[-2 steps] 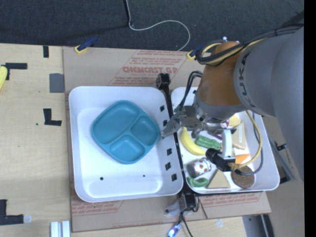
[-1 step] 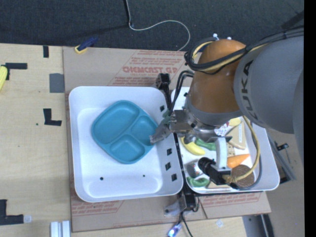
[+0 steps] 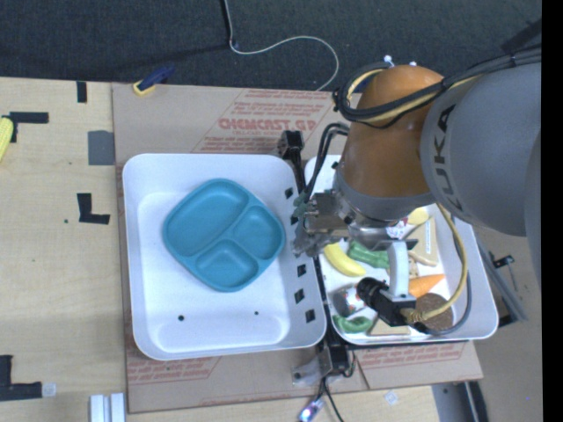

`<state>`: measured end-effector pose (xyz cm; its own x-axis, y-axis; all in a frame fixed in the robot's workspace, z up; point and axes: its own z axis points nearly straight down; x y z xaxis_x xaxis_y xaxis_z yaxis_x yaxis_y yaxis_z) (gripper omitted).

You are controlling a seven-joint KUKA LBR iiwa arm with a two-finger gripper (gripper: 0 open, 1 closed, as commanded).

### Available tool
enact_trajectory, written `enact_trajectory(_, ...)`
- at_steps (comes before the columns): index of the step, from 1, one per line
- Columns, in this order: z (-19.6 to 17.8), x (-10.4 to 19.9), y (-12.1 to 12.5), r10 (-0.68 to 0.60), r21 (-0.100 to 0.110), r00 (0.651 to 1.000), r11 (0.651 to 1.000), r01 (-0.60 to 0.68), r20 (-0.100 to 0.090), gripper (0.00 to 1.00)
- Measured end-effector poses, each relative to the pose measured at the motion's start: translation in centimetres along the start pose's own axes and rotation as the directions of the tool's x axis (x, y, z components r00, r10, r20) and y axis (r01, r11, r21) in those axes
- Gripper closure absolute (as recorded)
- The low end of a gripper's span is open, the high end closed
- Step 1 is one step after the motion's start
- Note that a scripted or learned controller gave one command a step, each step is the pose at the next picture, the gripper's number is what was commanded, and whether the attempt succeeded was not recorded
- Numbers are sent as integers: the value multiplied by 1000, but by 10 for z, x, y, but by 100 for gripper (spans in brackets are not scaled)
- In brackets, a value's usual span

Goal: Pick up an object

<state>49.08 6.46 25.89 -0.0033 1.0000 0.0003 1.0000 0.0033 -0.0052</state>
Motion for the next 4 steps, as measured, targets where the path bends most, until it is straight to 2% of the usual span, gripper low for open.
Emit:
enact_trajectory(1,-144,-5,-7,0,-19,1000,1000,0,-2,100)
enact_trajectory(2,-168,23,-8,1,-6,1000,1000,-1,0,100)
enact_trajectory(3,-179,49,-8,2,-5,1000,1000,-2,1,100)
enact_trajectory(4,-136,-25,-8,9,0,1000,1000,-9,2,100)
